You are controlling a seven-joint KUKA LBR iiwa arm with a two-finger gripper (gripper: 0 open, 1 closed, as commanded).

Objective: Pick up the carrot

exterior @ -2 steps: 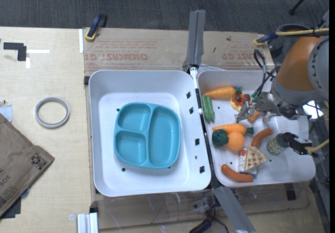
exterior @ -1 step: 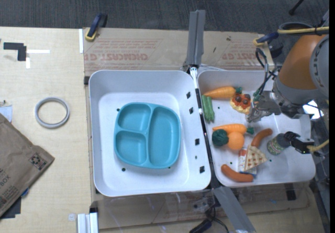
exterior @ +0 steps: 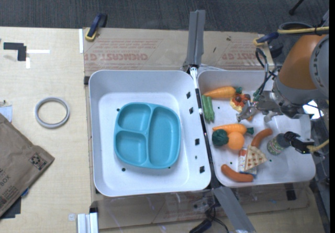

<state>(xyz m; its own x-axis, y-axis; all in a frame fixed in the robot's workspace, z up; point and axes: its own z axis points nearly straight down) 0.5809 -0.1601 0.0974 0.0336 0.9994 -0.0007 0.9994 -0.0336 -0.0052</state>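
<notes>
The right bin [exterior: 293, 174] holds the toy food. Nearest, by its near wall, lies a red sausage [exterior: 236, 173]. Just behind it is a pizza slice [exterior: 254, 158], with a small can [exterior: 276, 144] to its right. A little further back sits an orange [exterior: 235, 141], touching a green ball [exterior: 220, 137] on its left. A second carrot [exterior: 235, 128] lies just behind the orange, and another sausage [exterior: 261, 135] lies to the right of it.

The pincer [exterior: 250, 110] hangs low over the middle of this bin, on the end of the arm [exterior: 301, 69] that comes in from the right. Its tips point left, just above the second carrot and just right of a small red and yellow toy [exterior: 239, 101]. I cannot tell if it is open or closed, and nothing shows between its tips.

A green bean [exterior: 208, 108] lies along the left wall. The carrot [exterior: 221, 92] lies at the far left of the bin, near the far wall, just left of the red toy. There is bare white floor on the far right side of the bin.

The left bin [exterior: 99, 137] holds a blue plate [exterior: 148, 135] in its middle, with room all around it. A ring of tape [exterior: 52, 112] lies on the surface [exterior: 42, 75] to the left.
</notes>
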